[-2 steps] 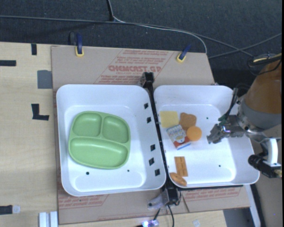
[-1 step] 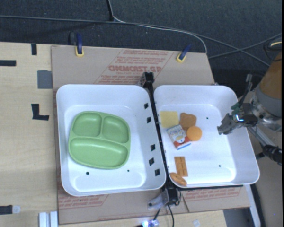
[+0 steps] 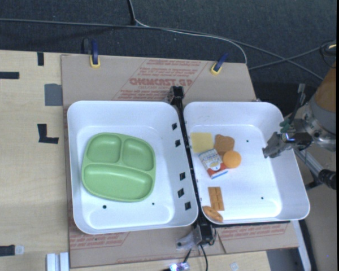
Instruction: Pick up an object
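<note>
Hovering at the right bin's far edge, the hand isn't over the food yet; can't tell its state tbh. Orange ball, yellow block etc sit bunched at the left, so it could nudge neighbors. Cardboard print is unreadable.

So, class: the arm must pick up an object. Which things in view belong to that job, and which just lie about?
Belong to the job:
gripper, at the right bin's right rim
yellow block
orange ball
brown piece
small packet
cracker

Just lying about:
green divided plate in the left bin
yellow clamps
cardboard sheet
</note>
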`<control>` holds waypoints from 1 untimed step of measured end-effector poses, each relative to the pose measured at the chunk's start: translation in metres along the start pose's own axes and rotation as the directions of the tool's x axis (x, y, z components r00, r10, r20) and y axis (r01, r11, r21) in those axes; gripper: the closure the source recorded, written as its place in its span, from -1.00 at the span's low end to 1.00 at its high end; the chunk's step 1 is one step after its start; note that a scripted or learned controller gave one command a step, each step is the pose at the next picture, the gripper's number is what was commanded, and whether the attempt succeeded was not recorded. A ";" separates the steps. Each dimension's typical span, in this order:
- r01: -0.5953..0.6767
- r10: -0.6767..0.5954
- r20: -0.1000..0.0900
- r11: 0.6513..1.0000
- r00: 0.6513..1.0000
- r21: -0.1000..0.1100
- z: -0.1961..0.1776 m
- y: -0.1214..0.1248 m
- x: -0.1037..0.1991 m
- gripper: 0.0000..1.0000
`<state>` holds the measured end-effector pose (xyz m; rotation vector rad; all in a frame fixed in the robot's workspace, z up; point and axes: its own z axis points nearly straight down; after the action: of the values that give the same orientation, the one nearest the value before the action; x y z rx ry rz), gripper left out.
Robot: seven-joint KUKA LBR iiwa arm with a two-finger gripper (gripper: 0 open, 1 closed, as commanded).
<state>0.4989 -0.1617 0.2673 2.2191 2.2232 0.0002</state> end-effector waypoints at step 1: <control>0.003 -0.003 -0.001 1.000 1.000 0.003 0.017 0.012 0.046 1.00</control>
<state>0.5106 -0.1159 0.2506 2.2174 2.2284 -0.0021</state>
